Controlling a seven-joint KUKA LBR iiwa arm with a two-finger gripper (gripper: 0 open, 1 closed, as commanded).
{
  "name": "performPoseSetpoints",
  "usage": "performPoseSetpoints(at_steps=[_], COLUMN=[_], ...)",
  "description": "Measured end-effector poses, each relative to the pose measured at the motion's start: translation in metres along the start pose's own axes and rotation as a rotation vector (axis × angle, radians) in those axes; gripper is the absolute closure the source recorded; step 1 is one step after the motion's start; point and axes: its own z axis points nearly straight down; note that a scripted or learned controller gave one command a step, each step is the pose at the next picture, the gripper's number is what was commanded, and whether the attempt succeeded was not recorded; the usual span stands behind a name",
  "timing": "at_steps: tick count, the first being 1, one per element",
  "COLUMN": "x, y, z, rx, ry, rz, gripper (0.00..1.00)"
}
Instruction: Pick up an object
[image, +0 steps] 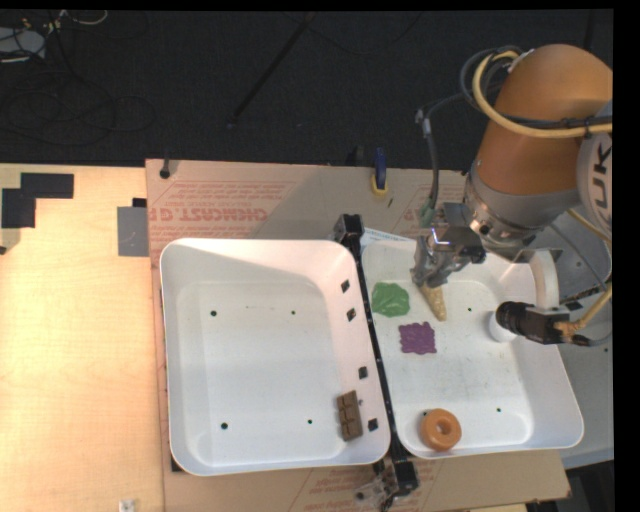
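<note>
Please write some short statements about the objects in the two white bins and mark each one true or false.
1. The round orange ring-shaped piece lies in the right white bin. True.
2. The brown block-shaped piece lies in the right bin. False: it is in the left white bin, near its right wall.
3. The flat purple piece lies beside the green lump. True.
4. The tool hangs over the left bin. False: it is over the right bin, by a tan cone-shaped piece.

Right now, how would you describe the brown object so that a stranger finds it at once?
Look at the left bin of the two white bins. Go to its near right corner, by the divider. There lies the brown chocolate-like block, dark and segmented, the sole item in that bin.
</note>
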Motion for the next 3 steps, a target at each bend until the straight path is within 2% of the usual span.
performPoseSetpoints(at_steps=[1, 2, 3], x=[0.005, 0.004, 0.072], y=[-0.024, -0.024, -0.035], z=[0.013, 0.003, -0.004], rx=[-0.008, -0.006, -0.011], ry=[0.000, 0.000, 0.001], rz=[-0.001, 0.002, -0.006], gripper=[1.00, 1.00, 1.00])
